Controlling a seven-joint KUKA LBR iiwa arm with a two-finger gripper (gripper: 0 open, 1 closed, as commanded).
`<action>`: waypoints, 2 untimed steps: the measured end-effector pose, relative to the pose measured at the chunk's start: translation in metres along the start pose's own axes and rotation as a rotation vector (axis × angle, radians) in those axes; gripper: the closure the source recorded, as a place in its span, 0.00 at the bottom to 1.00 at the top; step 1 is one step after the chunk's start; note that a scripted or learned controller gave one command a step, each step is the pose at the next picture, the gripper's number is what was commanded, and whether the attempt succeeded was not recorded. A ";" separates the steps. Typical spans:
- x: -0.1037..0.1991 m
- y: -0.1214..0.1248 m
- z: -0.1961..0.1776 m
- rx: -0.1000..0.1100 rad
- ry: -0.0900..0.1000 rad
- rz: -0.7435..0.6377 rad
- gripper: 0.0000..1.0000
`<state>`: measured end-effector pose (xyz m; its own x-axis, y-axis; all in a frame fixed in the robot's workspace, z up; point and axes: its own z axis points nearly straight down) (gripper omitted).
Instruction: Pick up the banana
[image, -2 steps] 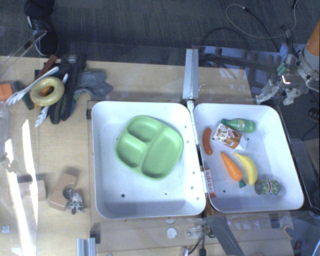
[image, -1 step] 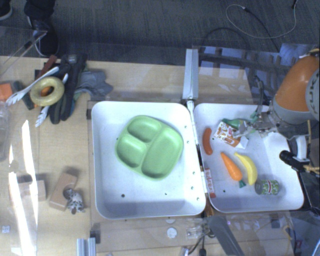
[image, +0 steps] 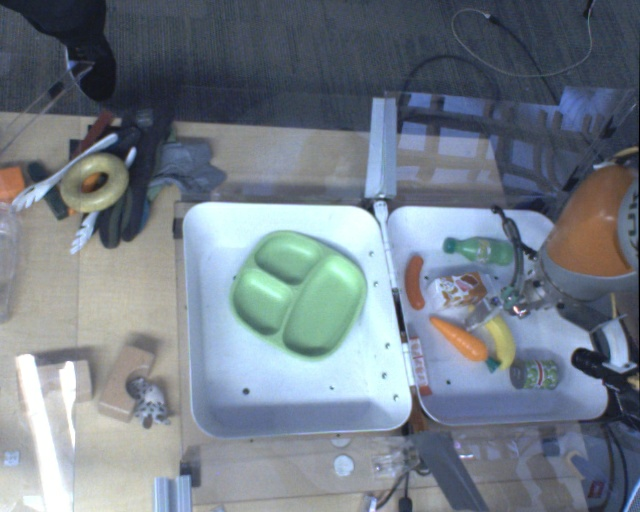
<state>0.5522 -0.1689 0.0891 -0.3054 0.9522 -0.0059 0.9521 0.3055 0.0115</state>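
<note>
The banana (image: 501, 344) is small and yellow. It lies in the right bin (image: 560, 405), towards its right side, between an orange carrot (image: 458, 338) and a green can (image: 535, 375). My gripper (image: 514, 301) hangs just above the banana's upper end, at the tip of the arm's grey wrist, whose orange band (image: 590, 235) reaches in from the right. The banana rests on the bin floor, and I see nothing lifted.
The right bin also holds a green bottle (image: 478, 249), a red sausage (image: 414, 281) and a snack packet (image: 459, 291) close to the gripper. A green divided plate (image: 298, 293) sits in the left bin (image: 215, 390). Tools and a tape roll (image: 94, 182) lie on the bench at far left.
</note>
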 end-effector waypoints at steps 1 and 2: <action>-0.001 0.004 -0.013 -0.010 -0.004 -0.001 1.00; 0.018 0.026 -0.092 0.003 0.001 0.305 1.00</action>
